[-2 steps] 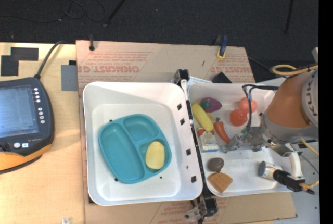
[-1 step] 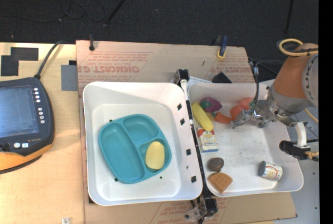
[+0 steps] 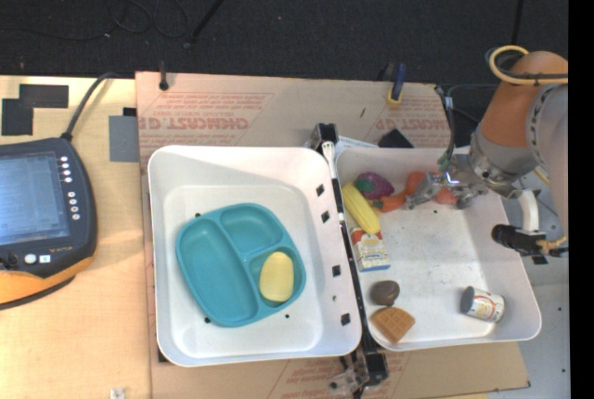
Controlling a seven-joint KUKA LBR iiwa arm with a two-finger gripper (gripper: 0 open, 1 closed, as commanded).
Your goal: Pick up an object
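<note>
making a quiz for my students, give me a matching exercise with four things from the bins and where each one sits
Things:
1. yellow oval piece
2. corn cob
3. can
4. waffle

Places:
A. right bin, near its lower right corner, lying on its side
B. left bin, on the teal divided plate
C. right bin, at its lower left corner
D. right bin, along its left wall in the upper part

Pairs: 1-B, 2-D, 3-A, 4-C

Bright, even overhead light, soft shadows, slightly grainy, mild glare.
</note>
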